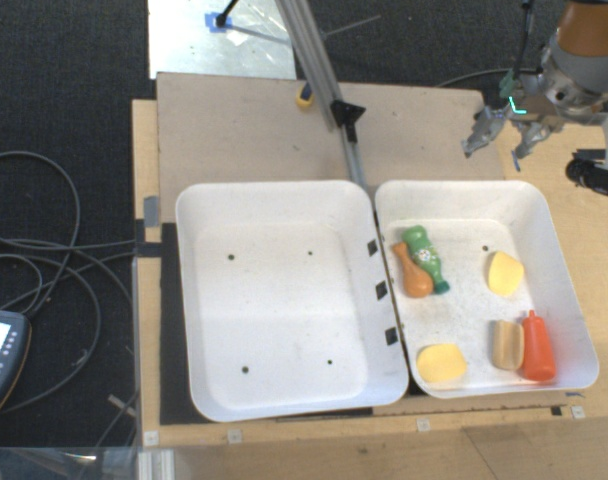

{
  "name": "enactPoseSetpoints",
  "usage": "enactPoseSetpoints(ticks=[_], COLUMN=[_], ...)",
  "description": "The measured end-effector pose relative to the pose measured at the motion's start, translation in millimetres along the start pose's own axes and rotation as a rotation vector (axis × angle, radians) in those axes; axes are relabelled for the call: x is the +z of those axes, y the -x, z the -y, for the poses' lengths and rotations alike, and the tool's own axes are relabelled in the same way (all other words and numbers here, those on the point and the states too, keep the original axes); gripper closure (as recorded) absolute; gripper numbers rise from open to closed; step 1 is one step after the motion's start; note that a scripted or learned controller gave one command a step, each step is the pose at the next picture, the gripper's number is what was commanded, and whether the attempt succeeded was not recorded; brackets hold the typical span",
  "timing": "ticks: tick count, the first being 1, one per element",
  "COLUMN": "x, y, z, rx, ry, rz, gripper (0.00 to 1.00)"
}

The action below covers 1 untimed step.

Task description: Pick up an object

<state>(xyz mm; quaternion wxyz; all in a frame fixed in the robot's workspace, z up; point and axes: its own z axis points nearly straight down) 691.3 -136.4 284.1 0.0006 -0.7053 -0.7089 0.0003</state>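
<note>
On the left of the brown bench (234, 128) sits a shallow white plastic bin (274, 298) with nothing in it but a few small dark dots on its floor. Just beside it, touching along the middle edge, is the second white bin (559, 238), and this one has all the toys. First comes an orange toy drumstick (413, 272) lying right against a green toy bottle (426, 257). Lower down is a flat yellow round piece (443, 364). Farther right is another yellow piece, a bit like a chip (505, 273). Near the bottom right corner a small tan bun-shaped toy (504, 345) lies touching a red toy bottle (537, 348). Up at the top right, the grey arm with the orange band holds its pincer (500, 132) above the bench, just past the far rim of the toy bin. Its two fingers are spread apart and hold nothing. So the job looks like it is only starting: no toy is picked yet. Next the pincer likely needs to come over the bin, go down on one toy, and close. The yellow chip piece sits alone, so it may be the easiest one to grab.
</note>
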Motion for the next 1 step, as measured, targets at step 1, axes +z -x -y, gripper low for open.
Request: enactPoseSetpoints(ticks=[1], x=[-2.8], y=[0.1], z=[-0.5], rx=[-0.002], ry=[0.003], rz=[0.002], gripper=[0.0])
